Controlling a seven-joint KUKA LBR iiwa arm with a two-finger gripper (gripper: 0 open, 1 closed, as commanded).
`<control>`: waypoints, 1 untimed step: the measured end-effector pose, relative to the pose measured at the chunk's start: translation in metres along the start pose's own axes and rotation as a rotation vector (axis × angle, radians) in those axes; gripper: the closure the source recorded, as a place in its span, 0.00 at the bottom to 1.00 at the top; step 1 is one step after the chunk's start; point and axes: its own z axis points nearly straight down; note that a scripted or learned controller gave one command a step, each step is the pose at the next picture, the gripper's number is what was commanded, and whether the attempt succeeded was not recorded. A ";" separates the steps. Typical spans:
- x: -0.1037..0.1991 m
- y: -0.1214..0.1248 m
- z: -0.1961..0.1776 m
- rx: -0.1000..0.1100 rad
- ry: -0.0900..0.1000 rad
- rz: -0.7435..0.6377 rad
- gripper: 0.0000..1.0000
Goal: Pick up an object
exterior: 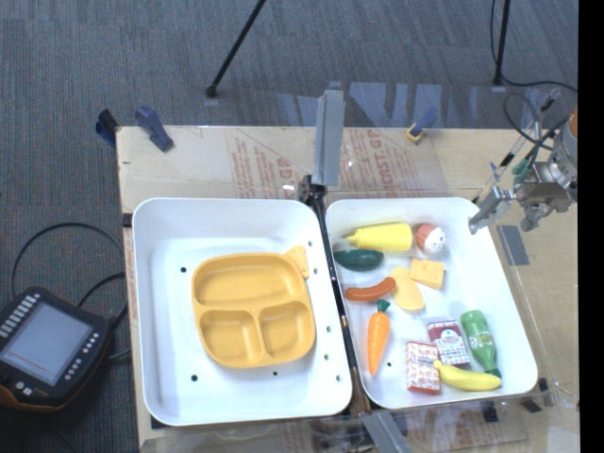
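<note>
The claw [505, 206] hangs outside the right bin [514, 295] at its two o'clock corner, grip state impossible to tell, while the carrot [377, 340] at the bin's seven o'clock looks light, stiff and slippery, best pinched across its thicker upper body.

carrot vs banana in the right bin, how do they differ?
The carrot is orange with a green top; the banana is plain yellow. The carrot lies lengthwise, top pointing to the bin's far side; the banana lies crosswise along the near wall. The carrot is straight and tapered; the banana curves. Both are toy food lying flat in the right bin.
</note>
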 end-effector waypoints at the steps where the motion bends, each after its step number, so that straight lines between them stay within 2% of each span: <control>1: 0.005 -0.006 0.153 0.011 0.007 -0.221 0.00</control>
